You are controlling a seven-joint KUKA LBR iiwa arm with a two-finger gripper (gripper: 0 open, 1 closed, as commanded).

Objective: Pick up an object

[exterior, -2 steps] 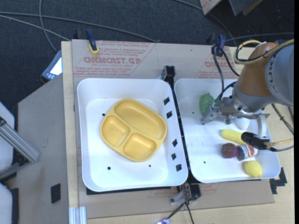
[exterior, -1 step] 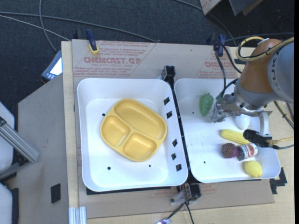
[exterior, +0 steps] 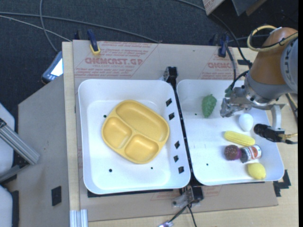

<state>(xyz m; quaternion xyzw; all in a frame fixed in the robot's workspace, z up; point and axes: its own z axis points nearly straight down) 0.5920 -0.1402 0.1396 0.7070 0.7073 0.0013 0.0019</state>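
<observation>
Camera view: arm (exterior: pixel 272 60) is reaching in from the right, orange band up top, w/ the hand (exterior: pixel 226 109) hanging over the right bin (exterior: pixel 199 171) near its back half. Can't tell what state the hand is in, too small and dark at this angle.

Green thing (exterior: pixel 209 105) is sitting just left of the hand, close but I can't say if they're touching. White egg (exterior: pixel 245 121) is lying just right of and a bit below the hand. Further toward the front: corn (exterior: pixel 239 138), then a dark red ball (exterior: pixel 231 152) w/ a small jar (exterior: pixel 251 153) lying on its side touching it on the right. Lemon (exterior: pixel 256 170) is resting near the front right corner. Nothing looks pinched or lifted, everything's lying on the bin floor.

Left bin (exterior: pixel 90 126) is holding a yellow divided tray (exterior: pixel 135 131), three compartments, sitting roughly mid-bin and turned at an angle. Both bins are resting side by side on the bench (exterior: pixel 71 174), clamps (exterior: pixel 93 44) at the back edge.
</observation>
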